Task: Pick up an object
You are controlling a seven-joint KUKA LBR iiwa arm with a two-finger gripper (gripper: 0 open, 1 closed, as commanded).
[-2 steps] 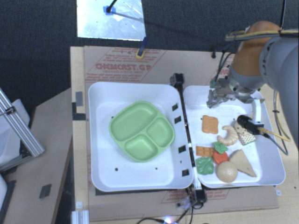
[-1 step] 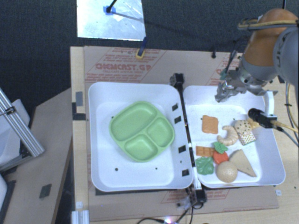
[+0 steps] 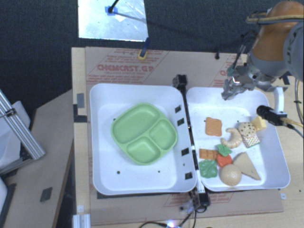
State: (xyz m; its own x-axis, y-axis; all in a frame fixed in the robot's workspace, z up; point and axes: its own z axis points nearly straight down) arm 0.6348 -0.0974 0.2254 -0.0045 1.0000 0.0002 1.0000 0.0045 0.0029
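Camera view: gripper (image 3: 231,90) poised above the right bin's (image 3: 278,148) far edge, clear of the toy foods such as the croissant (image 3: 232,137), presumably before descending. Whether it is closed cannot be told.

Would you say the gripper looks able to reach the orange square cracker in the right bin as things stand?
Probably yes: the orange square cracker lies apart from the other food, uncovered, with the gripper above the bin's far edge.

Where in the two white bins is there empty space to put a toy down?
The right bin has bare floor along its far side, between the gripper and the orange cracker. Its near half is crowded with toy food. In the left bin, bare floor rings the green plate, widest at the far and near corners.
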